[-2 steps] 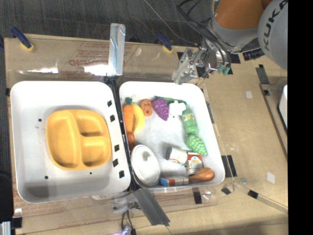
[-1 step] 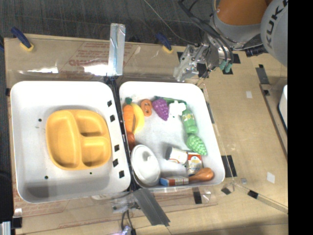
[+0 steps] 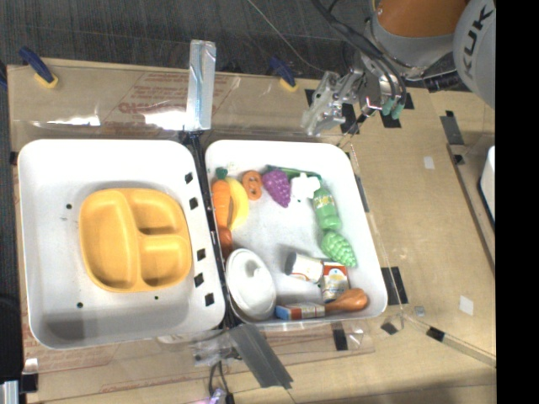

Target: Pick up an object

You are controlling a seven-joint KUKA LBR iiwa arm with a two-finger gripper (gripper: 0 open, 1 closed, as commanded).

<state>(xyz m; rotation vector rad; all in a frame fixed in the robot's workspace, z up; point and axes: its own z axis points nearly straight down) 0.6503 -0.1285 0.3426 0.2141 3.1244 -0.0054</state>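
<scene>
**A:** White plastic, both shallow bins. Take the right-hand bin as the landmark. Where is the two-finger gripper?

**B:** Above the bin's far rim, outside it, near its far right corner. The fingers look parted and I see nothing between them, so it holds nothing.

**A:** And the things to pick from?

**B:** All inside that bin. Along its far wall lie a purple bunch of toy grapes and a small orange toy with a face. Against its left wall is an orange carrot-shaped toy touching a yellow banana-shaped toy. Toward the right wall sits a knobbly green toy vegetable, with a bumpy green cluster just nearer the camera. The near left corner holds a round white lidded bowl, and the near wall is crowded with a brown sausage-shaped toy and small packets.

**A:** So which would you go for?

**B:** My judgement: the grapes. They are nearest the gripper and have bare floor on their near side. The arm should come straight down over them, fingers wide, lined across the narrow way, clear of the far wall and the white piece beside them. The yellow divided tray in the bin to the left is best left alone.
</scene>
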